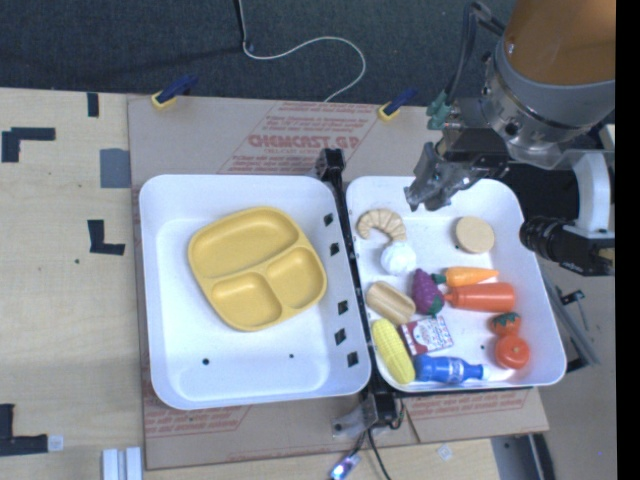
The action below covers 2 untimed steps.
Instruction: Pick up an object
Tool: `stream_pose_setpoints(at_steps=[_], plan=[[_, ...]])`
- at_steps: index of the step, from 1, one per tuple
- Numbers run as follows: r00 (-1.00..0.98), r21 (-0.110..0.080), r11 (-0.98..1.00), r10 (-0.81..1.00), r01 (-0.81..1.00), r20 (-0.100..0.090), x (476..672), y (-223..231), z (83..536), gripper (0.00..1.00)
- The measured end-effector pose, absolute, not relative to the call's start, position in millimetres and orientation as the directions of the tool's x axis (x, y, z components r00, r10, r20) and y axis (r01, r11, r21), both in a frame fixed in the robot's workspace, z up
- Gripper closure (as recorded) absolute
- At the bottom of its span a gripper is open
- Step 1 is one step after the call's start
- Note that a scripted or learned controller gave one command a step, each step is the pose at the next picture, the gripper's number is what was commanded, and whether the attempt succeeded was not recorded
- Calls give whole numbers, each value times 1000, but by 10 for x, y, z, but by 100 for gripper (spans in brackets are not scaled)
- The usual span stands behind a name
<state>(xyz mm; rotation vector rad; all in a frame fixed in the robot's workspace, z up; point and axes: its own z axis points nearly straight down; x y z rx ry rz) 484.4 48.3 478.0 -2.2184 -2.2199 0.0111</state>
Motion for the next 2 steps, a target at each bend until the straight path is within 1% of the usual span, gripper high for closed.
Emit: stream_pose_setpoints(at_steps=[1,2], plan=[[-1,-3,1,1000,1000,-3,4852,438,4968,100],[5,-16,-5,1000,1000,-4,4837,52,4049,100]])
